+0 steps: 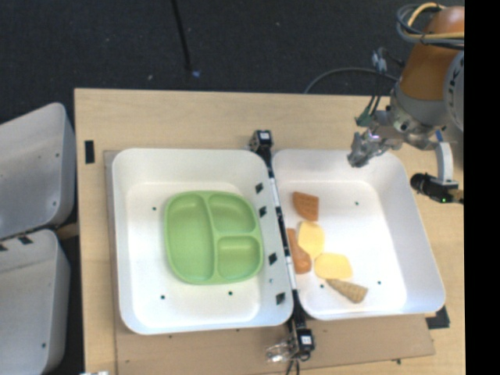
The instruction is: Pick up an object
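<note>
**Arm exterior: visible condition**

Arm (428,76): grey casing with a broad orange band above the wrist. Yellow and dark cables loop over its top. Tool (361,156): small, metallic grey, with thin wiring alongside.

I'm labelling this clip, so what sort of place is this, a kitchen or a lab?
Most likely a robotics lab bench, not a kitchen: a cabled robot arm reaches over two white bins clamped on a plywood board, holding a green divided plate and toy-like food pieces.

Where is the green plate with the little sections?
The green plate lies flat in the middle of the left bin, across the divider from the food pieces in the right bin.
</note>
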Tool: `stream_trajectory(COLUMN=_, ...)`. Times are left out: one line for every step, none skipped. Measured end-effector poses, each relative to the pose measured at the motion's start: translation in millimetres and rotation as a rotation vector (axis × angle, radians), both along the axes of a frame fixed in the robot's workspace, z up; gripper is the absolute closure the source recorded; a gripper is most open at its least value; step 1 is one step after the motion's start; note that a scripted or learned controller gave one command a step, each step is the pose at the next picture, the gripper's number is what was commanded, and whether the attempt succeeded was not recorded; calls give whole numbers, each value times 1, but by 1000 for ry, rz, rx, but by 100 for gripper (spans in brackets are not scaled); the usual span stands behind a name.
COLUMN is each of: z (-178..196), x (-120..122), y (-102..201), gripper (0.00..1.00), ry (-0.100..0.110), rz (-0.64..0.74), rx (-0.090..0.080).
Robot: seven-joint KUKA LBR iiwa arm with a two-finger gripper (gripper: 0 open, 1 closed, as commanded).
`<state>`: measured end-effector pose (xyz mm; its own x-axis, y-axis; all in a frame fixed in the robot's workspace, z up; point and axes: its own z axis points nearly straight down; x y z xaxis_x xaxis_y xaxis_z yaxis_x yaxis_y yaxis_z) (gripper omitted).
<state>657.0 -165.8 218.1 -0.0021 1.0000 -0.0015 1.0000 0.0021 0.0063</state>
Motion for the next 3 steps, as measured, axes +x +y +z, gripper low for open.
stream_trajectory(z=17, x=1, y=-1, gripper=100, ry=3, rz=1, rx=0)
stream_trajectory(z=9, x=8, y=51, gripper=100, ry=6, rz=4, rx=2)
stream_trajectory(z=8, x=12, y=94, gripper=100, ry=8, rz=3, rx=2)
